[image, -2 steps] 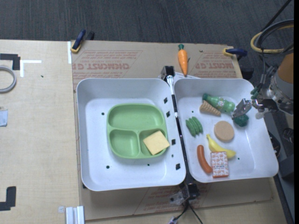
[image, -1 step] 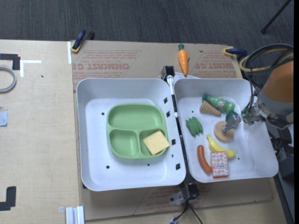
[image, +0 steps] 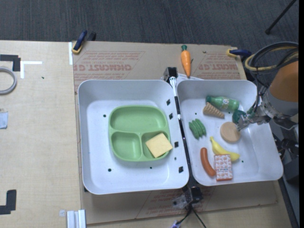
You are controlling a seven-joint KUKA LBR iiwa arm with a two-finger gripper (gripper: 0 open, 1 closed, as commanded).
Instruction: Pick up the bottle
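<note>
The green bottle [image: 222,102] lies on its side at the back of the right bin [image: 266,167], its label facing up and its right end toward the arm. My gripper [image: 244,120] hangs low over the right bin, just right of and a little nearer than the bottle's right end, beside a tan round disc [image: 230,133]. A small teal bit shows at the gripper's left side. Nothing can be made out in its grasp. The grey wrist with its orange band [image: 287,82] comes in from the right.
The right bin also holds a cone [image: 213,110], a green pea pod [image: 197,128], a banana [image: 222,149], a sausage [image: 207,162] and a red box [image: 223,167]. In the left bin [image: 90,141] sits a green divided plate [image: 137,132] with a yellow block [image: 158,145]. A carrot [image: 185,61] lies behind the bins.
</note>
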